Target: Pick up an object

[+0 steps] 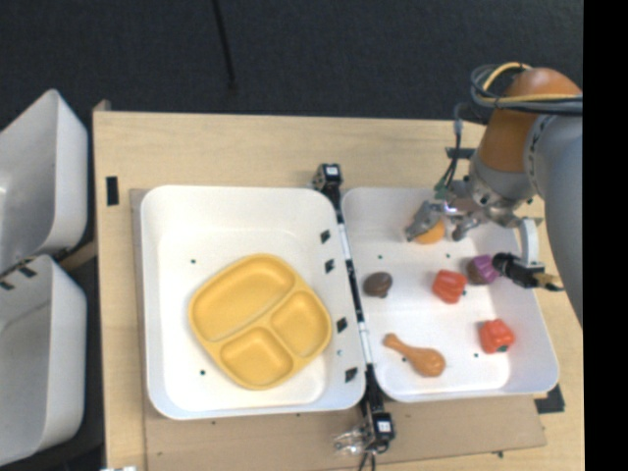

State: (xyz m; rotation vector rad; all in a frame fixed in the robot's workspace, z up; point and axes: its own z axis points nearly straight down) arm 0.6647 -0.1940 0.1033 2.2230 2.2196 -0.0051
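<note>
Step in hand: the grasp. The gripper (439, 218) sits low over the far part of the right bin (392, 376), its fingers apparently clamped on a small orange object (428, 232), though the view is poor there. Next move: a straight lift, confirming the object rises.

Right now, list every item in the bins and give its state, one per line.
Yellow tray: flat in the left bin, three compartments facing up.
Orange piece: at the gripper tips, top of the right bin; grasp unclear.
Brown piece: loose on the right bin floor.
Red piece: loose, mid-bin.
Purple piece: loose, beside the red piece.
Second red piece: loose, near the right wall.
Drumstick: lying on its side.
</note>
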